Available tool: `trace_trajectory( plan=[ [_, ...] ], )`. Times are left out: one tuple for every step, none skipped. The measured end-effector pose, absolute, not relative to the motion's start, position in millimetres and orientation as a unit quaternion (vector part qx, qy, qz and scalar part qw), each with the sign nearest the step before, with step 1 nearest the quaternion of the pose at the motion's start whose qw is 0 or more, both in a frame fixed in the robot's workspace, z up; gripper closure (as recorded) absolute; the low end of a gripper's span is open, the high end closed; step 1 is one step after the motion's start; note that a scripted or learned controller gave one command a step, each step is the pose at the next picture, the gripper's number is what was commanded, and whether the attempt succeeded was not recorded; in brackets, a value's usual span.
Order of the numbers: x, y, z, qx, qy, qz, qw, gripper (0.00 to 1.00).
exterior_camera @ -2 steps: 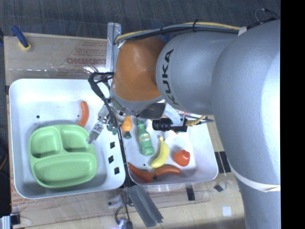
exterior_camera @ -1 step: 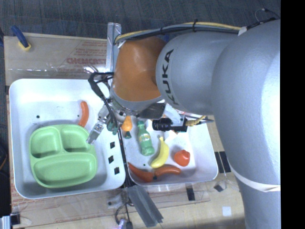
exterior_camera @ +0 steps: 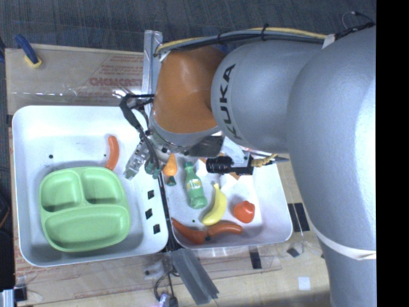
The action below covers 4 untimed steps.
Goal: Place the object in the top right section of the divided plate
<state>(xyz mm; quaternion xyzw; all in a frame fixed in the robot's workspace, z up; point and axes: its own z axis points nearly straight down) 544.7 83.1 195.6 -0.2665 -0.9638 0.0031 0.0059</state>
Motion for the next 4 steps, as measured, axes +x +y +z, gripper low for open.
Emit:
trace_trajectory(
  plan=[
    [544.6,83.1,195.6,-0.266,-0.964,0.0031,0.006,0.00],
    [545.2,82.6,202.9,-0.265,-0.964,0.0044,0.008,1.00],
    [545.1,82.8,202.8,-0.265,-0.964,0.0044,0.008,0.00],
    [545.6,82.3,210.0,-0.264,-0.964,0.0056,0.010,1.00]
  ],
)
